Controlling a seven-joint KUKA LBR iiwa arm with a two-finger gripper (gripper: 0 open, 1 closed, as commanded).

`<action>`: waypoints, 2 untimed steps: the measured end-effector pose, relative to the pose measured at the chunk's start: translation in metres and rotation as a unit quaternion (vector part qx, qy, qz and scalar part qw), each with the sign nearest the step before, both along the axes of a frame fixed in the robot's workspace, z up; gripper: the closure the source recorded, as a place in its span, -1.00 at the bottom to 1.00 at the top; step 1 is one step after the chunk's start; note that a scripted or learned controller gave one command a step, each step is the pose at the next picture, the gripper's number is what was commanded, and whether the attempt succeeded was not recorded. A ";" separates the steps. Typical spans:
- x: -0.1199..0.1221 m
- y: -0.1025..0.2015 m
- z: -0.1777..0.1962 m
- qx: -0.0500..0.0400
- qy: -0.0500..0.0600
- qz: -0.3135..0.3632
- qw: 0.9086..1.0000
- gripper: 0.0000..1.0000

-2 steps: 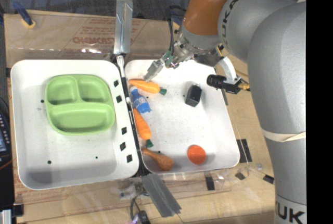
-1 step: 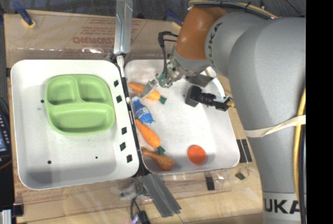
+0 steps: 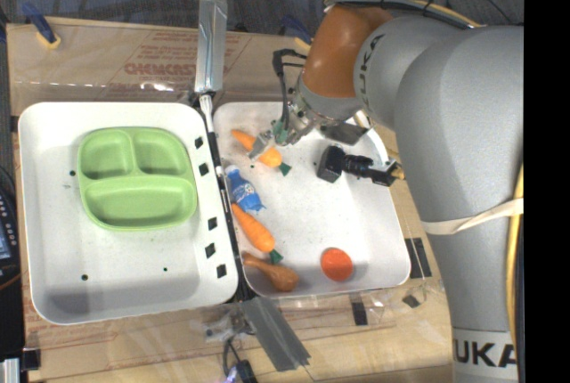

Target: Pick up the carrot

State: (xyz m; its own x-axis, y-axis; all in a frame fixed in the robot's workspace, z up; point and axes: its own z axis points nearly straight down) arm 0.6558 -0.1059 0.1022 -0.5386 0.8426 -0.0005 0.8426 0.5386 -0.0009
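The grey arm (image 3: 427, 96) reaches from the right over the right bin (image 3: 392, 234), its gripper (image 3: 278, 135) lowered near the back-left corner among scattered toy foods. Whether the fingers are spread or closed cannot be told. The carrot (image 3: 254, 230) lies well apart, toward the bin's front-left, ungrasped.

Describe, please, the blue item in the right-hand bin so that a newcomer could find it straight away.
Start at the right bin, the one the arm reaches into, and look along its left wall beside the divider. About halfway down lies a small blue packet with white markings. It sits just above a long orange carrot, and it is the one blue thing among orange and brown neighbours.
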 end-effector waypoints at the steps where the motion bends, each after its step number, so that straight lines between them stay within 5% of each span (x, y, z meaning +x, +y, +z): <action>1: 0.002 -0.005 0.070 0.000 -0.002 0.141 0.990 1.00; 2: -0.009 0.011 0.071 0.001 0.001 0.285 0.959 1.00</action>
